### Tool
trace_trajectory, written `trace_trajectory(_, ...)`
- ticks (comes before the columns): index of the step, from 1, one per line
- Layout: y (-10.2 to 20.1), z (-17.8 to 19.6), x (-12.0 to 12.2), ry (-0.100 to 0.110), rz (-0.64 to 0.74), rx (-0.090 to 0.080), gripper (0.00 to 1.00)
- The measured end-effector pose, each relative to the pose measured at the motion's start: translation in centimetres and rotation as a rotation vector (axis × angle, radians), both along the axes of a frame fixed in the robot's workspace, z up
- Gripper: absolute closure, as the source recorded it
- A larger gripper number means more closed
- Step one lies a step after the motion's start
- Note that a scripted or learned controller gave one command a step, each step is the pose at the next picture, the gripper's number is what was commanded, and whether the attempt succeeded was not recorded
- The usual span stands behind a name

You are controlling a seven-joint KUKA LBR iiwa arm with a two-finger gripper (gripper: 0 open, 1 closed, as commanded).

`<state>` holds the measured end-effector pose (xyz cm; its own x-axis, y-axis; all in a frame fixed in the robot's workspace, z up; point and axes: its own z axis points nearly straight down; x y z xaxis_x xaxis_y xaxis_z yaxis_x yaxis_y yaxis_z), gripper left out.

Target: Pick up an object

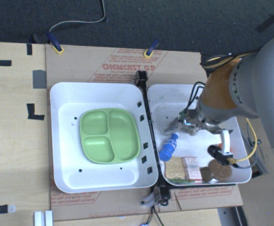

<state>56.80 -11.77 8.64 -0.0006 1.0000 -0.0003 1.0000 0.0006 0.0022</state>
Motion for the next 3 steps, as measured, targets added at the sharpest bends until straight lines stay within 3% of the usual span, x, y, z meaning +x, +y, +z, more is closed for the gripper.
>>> trace_trajectory(1, -2.3, 0.0, 10.2, -0.003, 0.002, -0.002, 0.0)
trace_trajectory(2, -5.0, 9.9, 7.8, 0.0, 0.0, -0.002, 0.0)
trace_trajectory(3, -9.8, 3.3, 9.9, 0.005, -0.001, -0.001, 0.0)
